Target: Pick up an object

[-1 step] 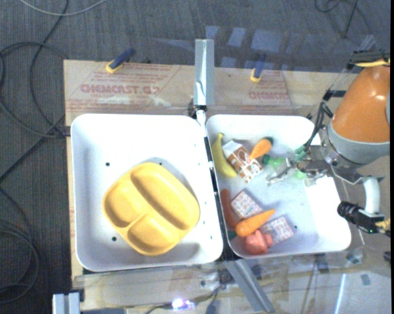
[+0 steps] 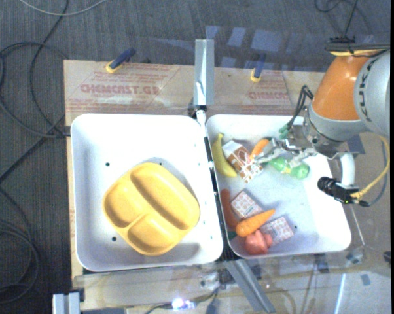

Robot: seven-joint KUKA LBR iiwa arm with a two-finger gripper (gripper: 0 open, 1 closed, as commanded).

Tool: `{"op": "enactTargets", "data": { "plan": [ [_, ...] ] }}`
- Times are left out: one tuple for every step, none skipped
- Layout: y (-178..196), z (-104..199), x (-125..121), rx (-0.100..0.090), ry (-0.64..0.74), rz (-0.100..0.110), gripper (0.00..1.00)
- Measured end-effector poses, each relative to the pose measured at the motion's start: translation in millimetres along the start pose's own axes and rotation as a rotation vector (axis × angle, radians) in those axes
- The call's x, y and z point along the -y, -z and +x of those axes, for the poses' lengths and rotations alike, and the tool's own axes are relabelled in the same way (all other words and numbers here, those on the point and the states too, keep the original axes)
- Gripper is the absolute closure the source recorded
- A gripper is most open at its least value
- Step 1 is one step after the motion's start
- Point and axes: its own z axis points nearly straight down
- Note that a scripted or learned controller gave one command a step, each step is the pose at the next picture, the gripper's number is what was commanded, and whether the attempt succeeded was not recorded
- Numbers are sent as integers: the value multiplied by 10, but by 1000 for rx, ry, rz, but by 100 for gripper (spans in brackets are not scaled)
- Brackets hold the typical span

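The hand (image 2: 275,150), its opening too blurred to tell, hangs low in the right bin (image 2: 315,237), with the green object (image 2: 294,167) just below-right of it.

A robotics lab — a grey-and-orange arm (image 2: 354,90) over two white bins (image 2: 86,175) on a clamped board (image 2: 138,87), loose cables (image 2: 27,51) across grey carpet (image 2: 66,18).

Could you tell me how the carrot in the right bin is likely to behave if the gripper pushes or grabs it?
The carrot looks round and tapered, so a push would probably roll it in an arc. Its smooth, plastic-looking surface may slip between fingers. It leans on neighbouring toys, so it may shift them.
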Motion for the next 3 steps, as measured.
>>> {"op": "enactTargets", "data": {
  "plan": [
    [-554,-267,-202,2,64,-2,0],
    [-749,-339,-819,2,78,9,0],
    [-684,-367,-786,7,78,22,100]
  ]
}}
